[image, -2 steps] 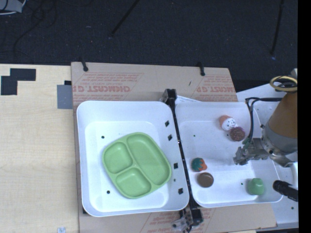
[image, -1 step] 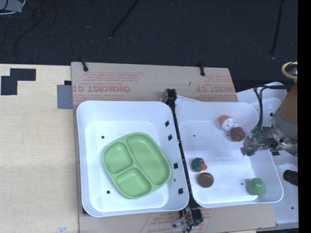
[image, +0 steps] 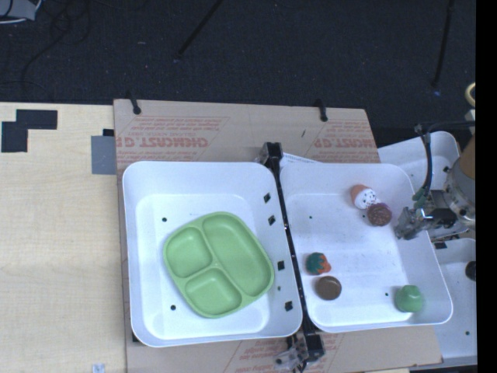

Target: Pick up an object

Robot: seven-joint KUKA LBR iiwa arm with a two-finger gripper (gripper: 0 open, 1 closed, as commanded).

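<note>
The right bin (image: 349,321) holds several small objects. An orange and white piece (image: 361,196) lies at the back right, with a dark maroon round piece (image: 379,214) touching it. A green and orange toy (image: 316,264) sits near the bin's left wall, and a brown disc (image: 328,287) lies just in front of it. At the front right corner is a green cup-like piece (image: 408,298). My gripper (image: 413,224) hangs at the right rim of this bin, just right of the maroon piece, with nothing seen in its grasp.
The left bin (image: 147,200) holds a light green divided plate (image: 218,264). A black divider (image: 281,239) runs between the bins. Brown cardboard (image: 233,134) lies behind and under the bins, and light wooden bench surface (image: 54,247) extends to the left.
</note>
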